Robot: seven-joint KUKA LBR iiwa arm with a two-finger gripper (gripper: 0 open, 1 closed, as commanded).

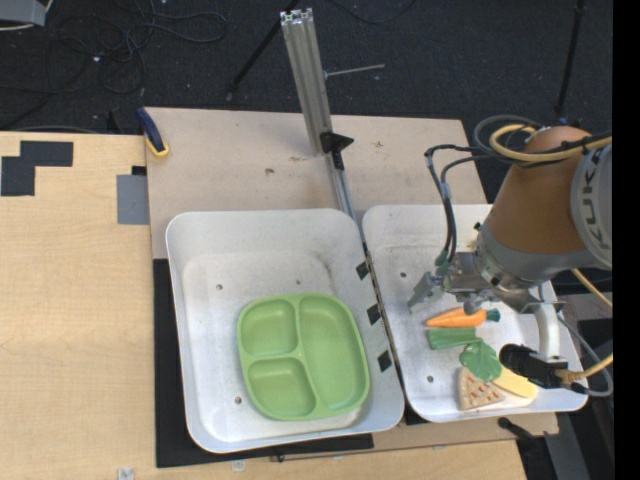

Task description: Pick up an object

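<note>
The orange plastic toy carrot lay on its side in the right-hand shallow white bin, approx. mid-bin, w/ its green top end pointing right. The claw hung just up-left of the carrot, close to it. Whether it was spread or pressed together couldn't be told, since the wrist covered most of it. Just below the carrot sat a dark green oblong toy piece, nearly touching it. Toward the bin's near right corner lay a green leafy toy piece, overlapping a tan waffle-patterned wedge, w/ a pale yellow wedge beside that on the right. The grey arm, w/ its orange band, came in from the right and covered the bin's right side. The left-hand shallow white bin met the right one along their shared edge, where three small black clips sat. In it, toward the near side, lay a light green plastic plate w/ three compartments. Both bins rested on the tan table. A slim aluminium post rose at a tilt from behind the bins, approx. at their junction. A small blue-and-yellow item lay at the table's far left corner; what it was couldn't be made out.
</note>
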